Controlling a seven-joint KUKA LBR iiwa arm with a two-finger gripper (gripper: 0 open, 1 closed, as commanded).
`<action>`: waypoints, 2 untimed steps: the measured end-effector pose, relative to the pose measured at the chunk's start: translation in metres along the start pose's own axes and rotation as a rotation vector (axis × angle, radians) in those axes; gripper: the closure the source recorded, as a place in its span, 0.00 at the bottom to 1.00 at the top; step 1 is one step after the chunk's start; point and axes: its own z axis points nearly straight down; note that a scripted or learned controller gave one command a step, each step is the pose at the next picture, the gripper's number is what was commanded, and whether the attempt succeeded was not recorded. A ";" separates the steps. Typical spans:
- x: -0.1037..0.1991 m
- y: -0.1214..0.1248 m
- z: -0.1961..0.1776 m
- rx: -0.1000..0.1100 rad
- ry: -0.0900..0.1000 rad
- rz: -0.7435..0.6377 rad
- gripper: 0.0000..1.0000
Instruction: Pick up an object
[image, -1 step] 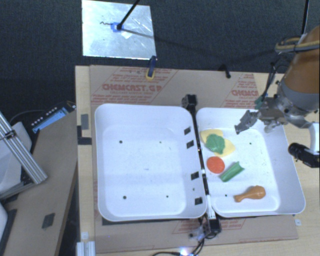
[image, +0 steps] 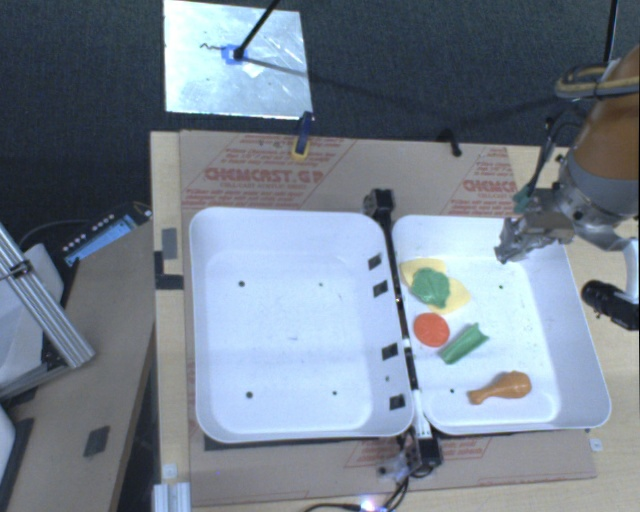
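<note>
The right bin (image: 575, 330) holds several toy foods. A green leafy piece (image: 432, 286) lies on a yellow piece (image: 456, 295) near the bin's left wall. Below them sit a red-orange disc (image: 431, 329) and a green pod (image: 463, 343). An orange-brown drumstick (image: 502, 388) rests near the front. My gripper (image: 511, 247) hangs over the bin's far right part, above and to the right of the foods, with nothing seen between its fingers.
The left bin (image: 290, 320) lies beside the right one, joined by a black hinge strip (image: 400, 320). Both rest on a cardboard sheet (image: 260, 170). A shiny metal plate (image: 237, 60) lies at the back, and a metal rail (image: 35, 300) stands at the left.
</note>
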 end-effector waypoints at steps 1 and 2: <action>0.070 0.053 -0.059 -0.006 0.001 -0.006 1.00; 0.143 0.102 0.035 0.006 0.003 -0.006 1.00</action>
